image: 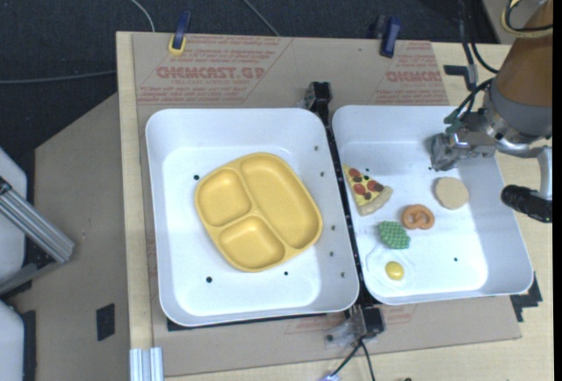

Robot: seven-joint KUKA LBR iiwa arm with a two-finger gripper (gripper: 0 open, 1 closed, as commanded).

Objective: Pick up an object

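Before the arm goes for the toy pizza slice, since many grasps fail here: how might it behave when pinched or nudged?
The pizza slice lies flat and thin on the right bin, so fingers may struggle to get under it. It looks like smooth plastic, probably light and stiff, apt to slide rather than roll.

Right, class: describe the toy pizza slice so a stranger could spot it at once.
Find the right bin, holding the small toy foods. The pizza slice lies by its left wall, above the green piece. It alone is a yellow wedge with red spots.
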